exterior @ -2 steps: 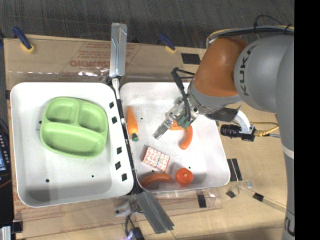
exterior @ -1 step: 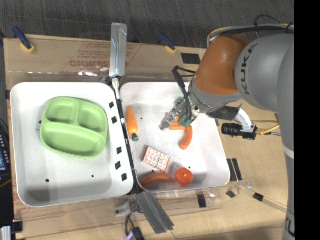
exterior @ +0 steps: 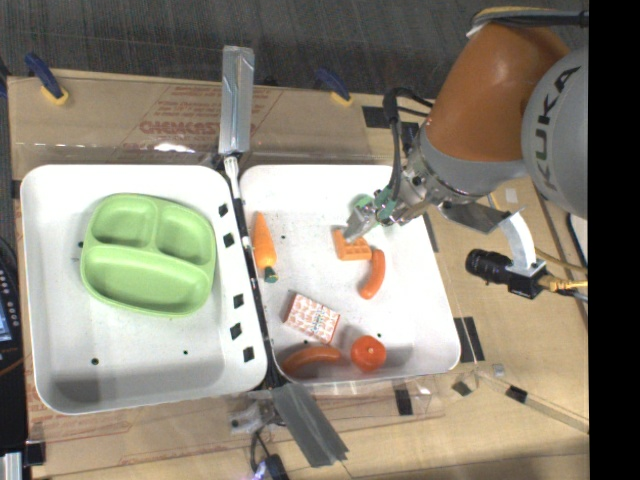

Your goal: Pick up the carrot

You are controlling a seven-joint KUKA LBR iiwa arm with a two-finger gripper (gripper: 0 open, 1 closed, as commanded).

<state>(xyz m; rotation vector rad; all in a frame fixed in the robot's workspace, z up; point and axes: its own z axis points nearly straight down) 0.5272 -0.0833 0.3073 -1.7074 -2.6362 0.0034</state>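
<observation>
The gripper (exterior: 362,216) hangs over the upper middle of the right bin (exterior: 425,303), reached in from the right, with its tip directly above an orange block (exterior: 351,247) that sits just below it in the view. Whether the fingers are apart or together cannot be told from this angle; nothing is visibly held between them. The carrot (exterior: 264,245) lies well to the tool's left, against the right bin's left wall beside the divider, green end pointing down the view, untouched. Below and slightly right of the tool lies a curved orange sausage-like item (exterior: 372,274); farther down are a patterned box (exterior: 311,318), a round orange-red piece (exterior: 368,352) and a brown-orange piece (exterior: 312,359). The green plate (exterior: 150,254) occupies the left bin (exterior: 45,298), far left of the tool. Assessment: pickup not yet made; the tool sits off target, and the approach, grasp and lift all remain.
</observation>
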